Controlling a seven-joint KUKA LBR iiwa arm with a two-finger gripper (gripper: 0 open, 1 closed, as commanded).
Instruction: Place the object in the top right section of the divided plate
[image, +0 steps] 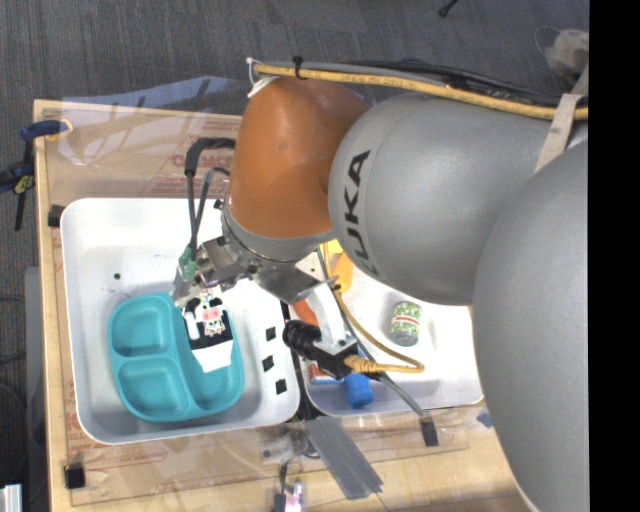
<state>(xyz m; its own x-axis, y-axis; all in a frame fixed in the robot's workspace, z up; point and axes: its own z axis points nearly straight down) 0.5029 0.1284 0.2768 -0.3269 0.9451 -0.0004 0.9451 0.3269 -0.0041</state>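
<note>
A teal divided plate (160, 365) lies in the left white bin (85, 270), towards its front. My gripper (210, 325) hangs over the plate's right side, reaching down from the orange wrist band (285, 160). A small white and black object with a cow-like print (211, 320) sits at the gripper's tip, over the plate's right section. The arm hides how the fingers stand around it.
The right bin (440, 385) holds a green and white patterned cylinder (406, 321), a blue piece (359, 391) and orange pieces partly hidden by the arm. The grey arm covers much of the right half. A yellow cable (385, 355) loops below the wrist.
</note>
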